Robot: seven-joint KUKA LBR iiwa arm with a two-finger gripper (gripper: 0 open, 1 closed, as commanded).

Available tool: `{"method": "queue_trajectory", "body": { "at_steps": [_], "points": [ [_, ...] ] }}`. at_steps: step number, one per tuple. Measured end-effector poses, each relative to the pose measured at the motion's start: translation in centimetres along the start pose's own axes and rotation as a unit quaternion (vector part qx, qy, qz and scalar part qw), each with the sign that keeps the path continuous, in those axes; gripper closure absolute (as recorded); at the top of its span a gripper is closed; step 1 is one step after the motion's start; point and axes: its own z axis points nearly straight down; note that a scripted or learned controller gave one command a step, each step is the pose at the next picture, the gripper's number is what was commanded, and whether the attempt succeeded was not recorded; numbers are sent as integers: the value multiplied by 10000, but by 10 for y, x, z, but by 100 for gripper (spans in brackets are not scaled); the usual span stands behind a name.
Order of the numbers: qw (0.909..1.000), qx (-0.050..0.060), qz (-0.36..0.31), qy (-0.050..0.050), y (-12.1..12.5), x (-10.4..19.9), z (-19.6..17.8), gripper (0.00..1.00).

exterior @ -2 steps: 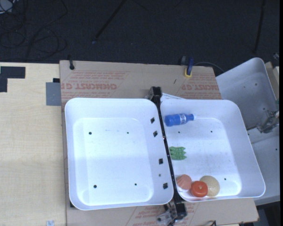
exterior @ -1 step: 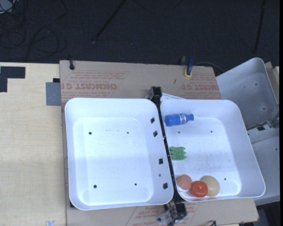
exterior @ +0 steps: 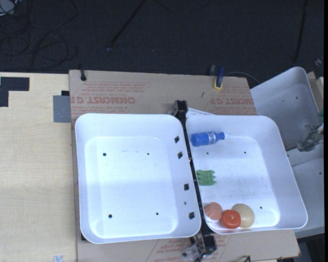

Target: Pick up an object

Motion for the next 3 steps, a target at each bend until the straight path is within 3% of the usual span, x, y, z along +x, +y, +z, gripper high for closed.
{"method": "queue_trajectory", "body": {
  "at_steps": [1, 3],
  "points": [
    [10000, -38, -6, -14, -10, -1, -36, 100],
    [10000, -14, 7, -6, -15, -1, -7, 100]
  ]
}}
